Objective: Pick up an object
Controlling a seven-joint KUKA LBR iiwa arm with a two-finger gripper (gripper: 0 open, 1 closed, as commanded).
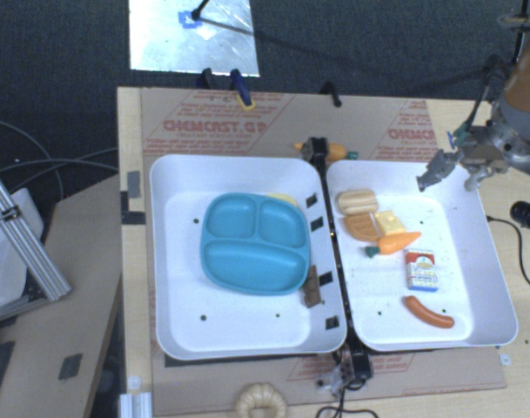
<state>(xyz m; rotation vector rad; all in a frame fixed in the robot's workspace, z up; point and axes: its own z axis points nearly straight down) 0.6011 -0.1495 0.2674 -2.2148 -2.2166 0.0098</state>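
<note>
Right now I see the blue divided plate (254, 243) filling the left bin (179, 320); it looks stiff and slick, too broad for the jaws. In the right bin (482, 277) lie lighter toy foods: a bread roll (357, 201), a carrot (395, 244), a small box (421, 271) and a sausage (428, 312). The gripper (457, 171) hovers at that bin's far corner, jaws spread and holding nothing. I judge the sausage, lying apart, easiest: pinch across its middle.
</note>
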